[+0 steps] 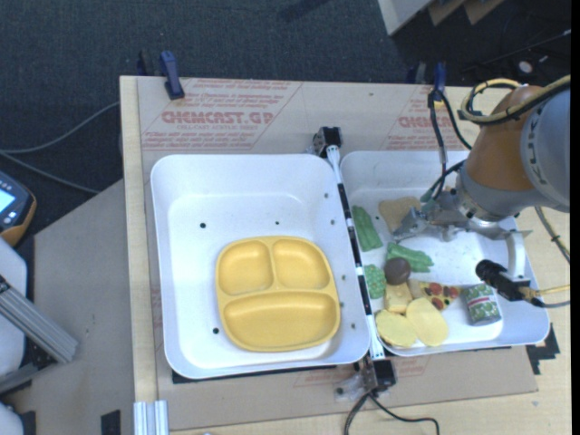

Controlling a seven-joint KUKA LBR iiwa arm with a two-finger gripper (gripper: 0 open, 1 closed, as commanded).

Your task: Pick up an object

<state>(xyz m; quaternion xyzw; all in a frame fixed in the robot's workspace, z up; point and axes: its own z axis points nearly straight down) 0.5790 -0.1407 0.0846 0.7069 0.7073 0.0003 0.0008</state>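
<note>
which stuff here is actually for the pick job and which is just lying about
For the job:
- gripper
- right bin with toy food: green leafy piece, brown round piece, yellow slices, green carton

Lying about:
- yellow divided plate in the left bin
- blue clamp
- cables

Sitting in the left shallow white bin (181, 198), a yellow three-compartment plastic plate (276, 293). Clamped on the bench's far edge, a blue clip (169, 73). Underneath, a printed brown cardboard sheet (227, 116).
</note>
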